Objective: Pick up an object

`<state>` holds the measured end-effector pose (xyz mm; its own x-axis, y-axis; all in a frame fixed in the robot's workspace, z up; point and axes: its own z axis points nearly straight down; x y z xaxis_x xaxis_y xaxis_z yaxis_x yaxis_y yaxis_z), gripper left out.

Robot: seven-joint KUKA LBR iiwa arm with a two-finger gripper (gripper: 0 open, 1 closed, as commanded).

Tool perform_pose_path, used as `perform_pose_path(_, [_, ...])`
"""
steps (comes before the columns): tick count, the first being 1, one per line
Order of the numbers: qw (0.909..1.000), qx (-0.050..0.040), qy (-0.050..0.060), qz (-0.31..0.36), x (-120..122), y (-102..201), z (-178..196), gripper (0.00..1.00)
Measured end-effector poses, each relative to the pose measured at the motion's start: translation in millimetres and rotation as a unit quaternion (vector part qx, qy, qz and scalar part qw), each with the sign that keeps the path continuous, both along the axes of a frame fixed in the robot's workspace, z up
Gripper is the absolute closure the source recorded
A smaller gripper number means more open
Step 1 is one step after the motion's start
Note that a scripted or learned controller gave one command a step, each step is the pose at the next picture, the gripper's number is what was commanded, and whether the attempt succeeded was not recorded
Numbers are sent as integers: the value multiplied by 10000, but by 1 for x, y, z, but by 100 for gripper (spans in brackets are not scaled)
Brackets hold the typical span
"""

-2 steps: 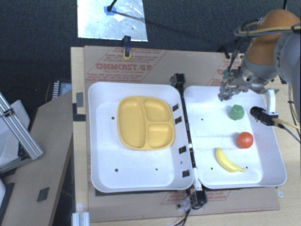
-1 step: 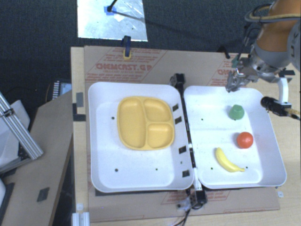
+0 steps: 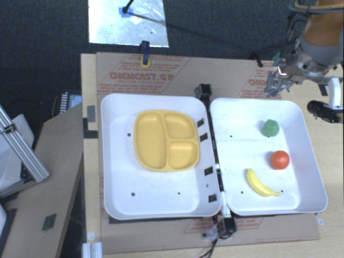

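White bins: your left bin (image 3: 115, 198) carries the yellow tray (image 3: 165, 140); the right bin (image 3: 236, 149) lies beside it.
Arm: your jaws (image 3: 275, 86) hover just beyond the right bin's far rim; spread or pressed, you cannot tell.
Right bin contents: banana (image 3: 261, 184), red ball (image 3: 279, 159), green object (image 3: 270, 127).

- Gripper (image 3: 275, 86) hangs above right bin's (image 3: 236, 198) far rim, nothing between its fingers;
- green block (image 3: 270, 127), tomato (image 3: 279, 159), banana (image 3: 261, 184) inside;
- yellow tray (image 3: 164, 140) in left bin (image 3: 118, 192).
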<state>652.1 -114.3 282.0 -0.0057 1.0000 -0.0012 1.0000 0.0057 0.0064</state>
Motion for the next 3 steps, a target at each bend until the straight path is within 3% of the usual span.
perform_pose_path(3, [10000,11,25,17,-11,150,-14,100])
